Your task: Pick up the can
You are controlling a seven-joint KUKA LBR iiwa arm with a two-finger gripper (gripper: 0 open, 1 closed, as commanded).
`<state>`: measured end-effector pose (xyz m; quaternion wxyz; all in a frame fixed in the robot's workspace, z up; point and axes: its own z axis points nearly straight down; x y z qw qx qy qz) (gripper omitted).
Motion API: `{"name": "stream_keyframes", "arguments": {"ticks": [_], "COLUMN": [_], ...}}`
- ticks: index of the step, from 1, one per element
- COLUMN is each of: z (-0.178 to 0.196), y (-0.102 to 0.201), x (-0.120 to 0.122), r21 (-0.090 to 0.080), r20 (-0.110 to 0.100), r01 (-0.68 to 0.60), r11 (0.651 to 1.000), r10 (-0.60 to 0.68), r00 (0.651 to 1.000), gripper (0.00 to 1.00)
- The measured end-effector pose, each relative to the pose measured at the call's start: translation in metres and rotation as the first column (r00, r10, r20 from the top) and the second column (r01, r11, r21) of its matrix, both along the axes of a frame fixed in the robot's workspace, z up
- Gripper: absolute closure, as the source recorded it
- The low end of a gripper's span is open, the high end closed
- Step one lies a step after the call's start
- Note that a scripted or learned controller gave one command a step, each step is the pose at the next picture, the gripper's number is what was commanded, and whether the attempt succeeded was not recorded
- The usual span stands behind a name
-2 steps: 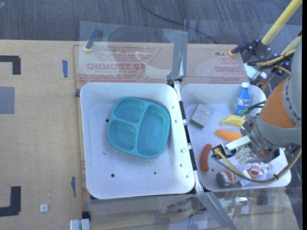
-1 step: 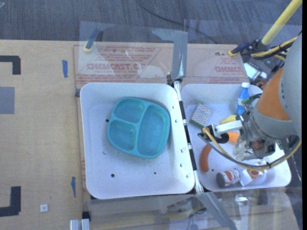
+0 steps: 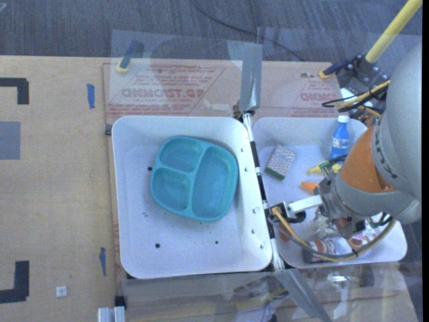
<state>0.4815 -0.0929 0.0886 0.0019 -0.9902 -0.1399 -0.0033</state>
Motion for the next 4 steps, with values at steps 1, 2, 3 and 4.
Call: {"name": "stream_keyframes", "arguments": {"ticks": [1, 2, 3, 4], "z": [0.143, 0.143, 0.045, 0.054], "y": [-0.016, -0.016, -0.007, -0.006], "x": [0.023, 0.023, 0.035, 0.035], "r21": [-0.003, -0.003, -0.002, -0.001], "r20": [-0.010, -0.010, -0.012, -0.015], "r01": [0.074, 0.074, 0.077, 0.072], "r11": [0.997, 0.997, 0.997, 0.997], "r10": [-0.074, -0.074, -0.077, -0.072], "r00": [0.997, 0.997, 0.997, 0.997], "gripper": [1.00, 0.00, 0.00, 1.00]}}
